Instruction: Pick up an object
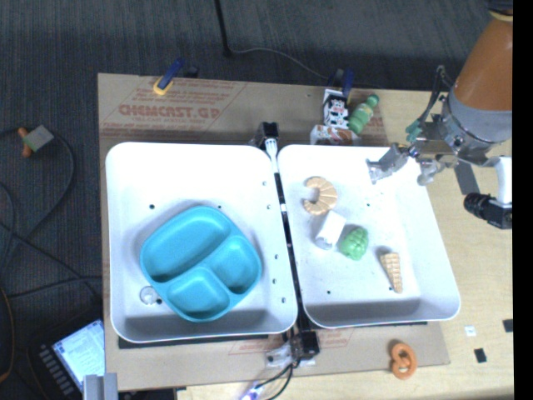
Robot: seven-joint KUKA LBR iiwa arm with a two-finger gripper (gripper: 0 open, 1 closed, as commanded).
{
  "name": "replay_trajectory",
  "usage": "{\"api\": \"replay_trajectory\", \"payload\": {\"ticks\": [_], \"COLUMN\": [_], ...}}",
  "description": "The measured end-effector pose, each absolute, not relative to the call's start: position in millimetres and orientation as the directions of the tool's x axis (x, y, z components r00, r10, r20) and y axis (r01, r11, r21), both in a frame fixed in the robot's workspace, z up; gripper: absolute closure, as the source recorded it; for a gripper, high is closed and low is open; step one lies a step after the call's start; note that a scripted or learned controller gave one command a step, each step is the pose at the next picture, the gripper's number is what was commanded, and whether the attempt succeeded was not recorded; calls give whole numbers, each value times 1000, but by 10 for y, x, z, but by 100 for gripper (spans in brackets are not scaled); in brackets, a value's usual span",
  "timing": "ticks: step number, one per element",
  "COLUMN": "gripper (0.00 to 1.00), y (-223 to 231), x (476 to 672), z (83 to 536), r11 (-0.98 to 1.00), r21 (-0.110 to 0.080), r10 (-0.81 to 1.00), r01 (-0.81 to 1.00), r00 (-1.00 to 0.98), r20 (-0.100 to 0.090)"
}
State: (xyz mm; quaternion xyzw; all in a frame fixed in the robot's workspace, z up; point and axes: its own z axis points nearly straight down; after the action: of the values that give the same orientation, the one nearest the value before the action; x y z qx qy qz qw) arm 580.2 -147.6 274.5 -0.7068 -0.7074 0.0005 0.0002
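The right bin (433,257) holds several small objects: a tan curled pastry toy (320,194), a white block (330,227), a green bumpy toy (354,242) and a tan ridged cone (391,271). My gripper (405,169) hangs over the bin's upper right corner, above and to the right of the pastry toy. Its fingers stand apart with nothing between them, so it is open. The grey arm with its orange band (491,57) comes in from the right.
A blue divided plate (200,261) lies in the left bin (125,182). Behind the bins stand a green toy (361,115) and a small printed box (333,117). An orange ring (403,358) lies on the bench in front of the right bin.
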Motion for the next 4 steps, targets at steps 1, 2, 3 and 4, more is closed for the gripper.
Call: {"api": "replay_trajectory", "payload": {"ticks": [1, 2, 3, 4], "gripper": [0, 0, 100, 100], "y": [-1459, -1168, -1124, -1899], "x": [5823, 5469, 5465, 5827], "z": [1234, 956, 1051, 880], "r11": [0, -6, -1, 0], "r21": [6, 33, 24, 6], "r10": [1000, 1000, 1000, 1000], "r01": [1000, 999, 1000, 1000], "r00": [0, 6, 1, 0], "r20": [-1, -11, 1, -3]}}
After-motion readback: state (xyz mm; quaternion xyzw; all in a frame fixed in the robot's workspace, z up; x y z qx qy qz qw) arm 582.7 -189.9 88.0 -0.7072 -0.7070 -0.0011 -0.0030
